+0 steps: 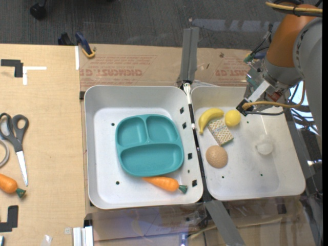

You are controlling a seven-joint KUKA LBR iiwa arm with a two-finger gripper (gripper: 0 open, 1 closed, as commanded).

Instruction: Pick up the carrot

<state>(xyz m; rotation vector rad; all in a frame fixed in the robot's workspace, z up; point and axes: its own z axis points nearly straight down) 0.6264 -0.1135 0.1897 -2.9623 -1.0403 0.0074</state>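
Gripper (245, 107) hangs over the right bin (287, 186), near that bin's 11 o'clock corner, just at 3 o'clock of a lemon (232, 118). How it is set cannot be told at this angle, and nothing shows in its grasp.

The carrot (165, 183) lies in the left bin (97, 137), at about 6 o'clock on that bin's floor, touching the lower edge of a teal plate (148, 143), its green top pointing toward 4 o'clock. A second carrot (9, 184) rests on the wooden bench at 9 o'clock, beside scissors (15, 137).

Judging by this layout, the task is barely begun: the arm is well apart from either carrot. Crossing to the left bin, descending, grasping and lifting all remain.
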